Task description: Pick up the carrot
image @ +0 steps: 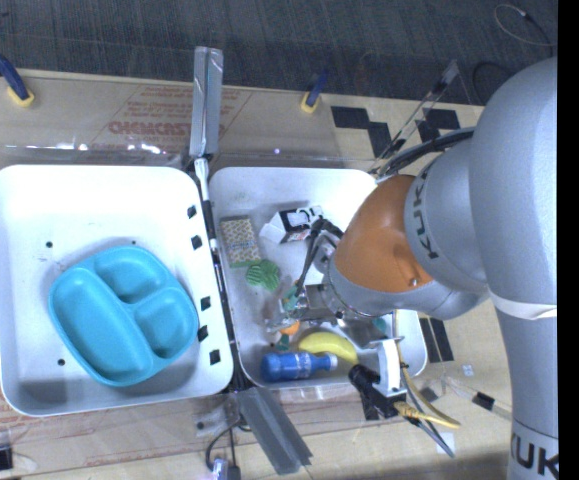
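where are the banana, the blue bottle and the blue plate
banana (329, 345), camera view, middle of its yellow curve
blue bottle (295, 366), camera view, middle of its body
blue plate (121, 313), camera view, ridge between its compartments

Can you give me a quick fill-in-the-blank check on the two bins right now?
1. The blue divided plate lies in the ____ bin.
2. The banana lies in the ____ bin.
3. Just in front of the banana, by the near wall, lies a bottle coloured ____.
4. The band above the arm's wrist is coloured ____.

Missing words: left; right; blue; orange.
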Tool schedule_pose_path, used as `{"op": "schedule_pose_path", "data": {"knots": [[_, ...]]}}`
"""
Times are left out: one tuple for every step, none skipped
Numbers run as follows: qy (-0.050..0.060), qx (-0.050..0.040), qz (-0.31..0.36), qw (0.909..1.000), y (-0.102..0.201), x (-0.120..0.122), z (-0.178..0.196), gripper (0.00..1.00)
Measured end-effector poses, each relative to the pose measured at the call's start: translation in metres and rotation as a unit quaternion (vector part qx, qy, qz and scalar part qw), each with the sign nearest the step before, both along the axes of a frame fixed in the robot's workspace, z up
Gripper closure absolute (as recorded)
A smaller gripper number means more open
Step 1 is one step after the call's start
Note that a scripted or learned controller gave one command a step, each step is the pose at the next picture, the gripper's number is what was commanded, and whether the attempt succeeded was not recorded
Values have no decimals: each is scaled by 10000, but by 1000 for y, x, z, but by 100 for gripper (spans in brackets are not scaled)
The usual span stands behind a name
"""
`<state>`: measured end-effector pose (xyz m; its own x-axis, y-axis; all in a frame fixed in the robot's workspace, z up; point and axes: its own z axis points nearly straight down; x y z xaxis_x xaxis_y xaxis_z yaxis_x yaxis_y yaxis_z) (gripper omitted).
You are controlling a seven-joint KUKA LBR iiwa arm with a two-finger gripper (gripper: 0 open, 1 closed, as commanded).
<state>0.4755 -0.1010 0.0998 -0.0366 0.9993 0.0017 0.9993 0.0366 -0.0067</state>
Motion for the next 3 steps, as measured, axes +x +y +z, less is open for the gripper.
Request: {"op": "schedule_pose_path", "data": {"knots": [[-22, 0, 9, 10000, 70, 1, 112, 100], [-21, 0, 8, 10000, 70, 1, 112, 0], [-14, -10, -383, 9993, 14, 19, 91, 0]]}}
